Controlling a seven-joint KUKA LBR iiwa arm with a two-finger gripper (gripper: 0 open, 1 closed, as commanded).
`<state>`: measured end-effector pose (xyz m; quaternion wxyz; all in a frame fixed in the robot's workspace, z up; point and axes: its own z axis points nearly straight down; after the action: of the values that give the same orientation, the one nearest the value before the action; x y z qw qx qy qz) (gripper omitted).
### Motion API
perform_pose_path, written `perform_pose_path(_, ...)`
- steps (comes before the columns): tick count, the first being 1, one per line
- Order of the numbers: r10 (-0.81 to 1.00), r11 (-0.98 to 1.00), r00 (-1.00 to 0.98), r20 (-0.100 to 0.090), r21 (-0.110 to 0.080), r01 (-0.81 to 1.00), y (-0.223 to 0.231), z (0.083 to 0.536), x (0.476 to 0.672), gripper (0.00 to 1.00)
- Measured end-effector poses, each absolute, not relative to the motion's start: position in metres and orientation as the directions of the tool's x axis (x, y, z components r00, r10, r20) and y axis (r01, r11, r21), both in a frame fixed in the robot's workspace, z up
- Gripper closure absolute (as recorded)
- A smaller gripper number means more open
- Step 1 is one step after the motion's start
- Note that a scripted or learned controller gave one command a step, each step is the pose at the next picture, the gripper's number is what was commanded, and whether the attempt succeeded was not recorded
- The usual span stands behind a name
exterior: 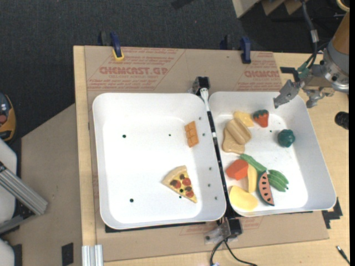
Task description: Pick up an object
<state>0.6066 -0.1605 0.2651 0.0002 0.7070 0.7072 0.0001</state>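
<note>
Camera view, from above: two white bins sit side by side on a cardboard sheet printed with red lettering along its far edge, which seems to read "CHEMCAST GP"; a blue clamp grips that edge. The left bin carries an orange waffle-like block near its right wall and a toy pizza slice toward its near right corner. The right bin is crowded: a tan hot-dog bun close to its left wall, a strawberry beside it toward the far edge, a dark green round piece near the right wall, and, along the near edge, a red-orange piece, green bean pods, a watermelon slice and a yellow piece. The gripper hangs over the right bin's far right corner, fingers spread apart with nothing between them.
</note>
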Motion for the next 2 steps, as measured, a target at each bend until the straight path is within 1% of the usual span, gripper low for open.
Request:
perform_pose_path(1,1.000,0.007,-0.007,0.004,-0.006,1.000,-0.097,0.213,0.607,0.00)
perform_pose_path(2,1.000,-0.005,0.005,0.004,-0.001,1.000,-0.113,0.081,0.588,0.00)
